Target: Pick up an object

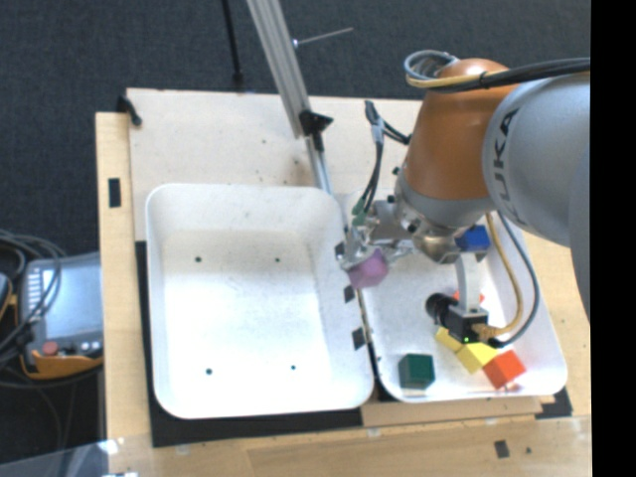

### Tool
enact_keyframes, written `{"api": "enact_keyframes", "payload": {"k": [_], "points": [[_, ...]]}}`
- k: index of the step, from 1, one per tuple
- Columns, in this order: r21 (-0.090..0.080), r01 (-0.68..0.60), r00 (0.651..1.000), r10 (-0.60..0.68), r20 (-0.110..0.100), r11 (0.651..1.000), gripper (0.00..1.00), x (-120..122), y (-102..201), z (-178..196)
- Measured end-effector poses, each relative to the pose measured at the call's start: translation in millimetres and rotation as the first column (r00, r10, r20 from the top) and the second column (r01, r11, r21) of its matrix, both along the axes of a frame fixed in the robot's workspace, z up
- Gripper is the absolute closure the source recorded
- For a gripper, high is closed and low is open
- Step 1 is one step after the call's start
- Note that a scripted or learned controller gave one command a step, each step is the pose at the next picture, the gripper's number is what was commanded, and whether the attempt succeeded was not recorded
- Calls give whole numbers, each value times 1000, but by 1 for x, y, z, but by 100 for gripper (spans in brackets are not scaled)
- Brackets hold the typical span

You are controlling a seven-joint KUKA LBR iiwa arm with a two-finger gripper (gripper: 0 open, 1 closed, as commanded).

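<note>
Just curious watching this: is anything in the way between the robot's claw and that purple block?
Nothing visible. The gripper sits right at the purple block, near the right bin's left wall. The other blocks lie further off, toward the bin's front.

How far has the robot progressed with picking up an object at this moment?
Done: the gripper has reached the left part of the right bin, next to a purple object. In hand: the purple object sits right at the gripper, but whether it is gripped cannot be told. Left: a clear lift. The green block, yellow block and orange block lie untouched.
</note>
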State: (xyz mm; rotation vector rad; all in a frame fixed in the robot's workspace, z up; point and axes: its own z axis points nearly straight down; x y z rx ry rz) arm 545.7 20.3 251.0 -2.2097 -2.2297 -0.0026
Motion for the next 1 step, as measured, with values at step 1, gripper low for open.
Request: {"api": "enact_keyframes", "payload": {"k": [1], "points": [[-1,1,1000,-1,-2,1000,100,-11,46,0]]}}
